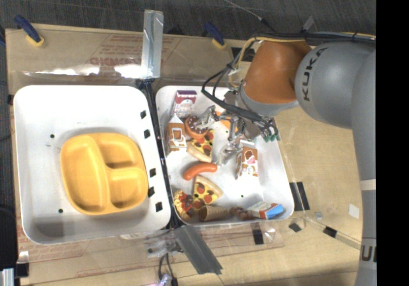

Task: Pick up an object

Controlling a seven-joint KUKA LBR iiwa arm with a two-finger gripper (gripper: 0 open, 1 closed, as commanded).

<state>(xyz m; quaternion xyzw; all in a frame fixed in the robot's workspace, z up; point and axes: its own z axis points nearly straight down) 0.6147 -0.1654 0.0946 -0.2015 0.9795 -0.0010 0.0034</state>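
The right bin (281, 179) holds several toy foods. Among them are a red sausage (200, 170), a pizza slice (206, 193) near the front, another pizza slice (203, 143) further back, and a brown ring-shaped piece (193, 126). A small printed packet (248, 162) and a dark red carton (185, 100) lie there too. My gripper (232, 139) hangs low over the middle of this bin, between the back pizza slice and the packet, under the orange wrist band (271, 74). I see nothing clearly held in it.
The left bin (32, 119) holds a yellow divided plate (103, 171). A blue and orange box (271, 211) and a brown cone (216, 214) lie along the right bin's front wall. The grey arm (339, 83) covers the back right, with black cables looping over the bin's rear.
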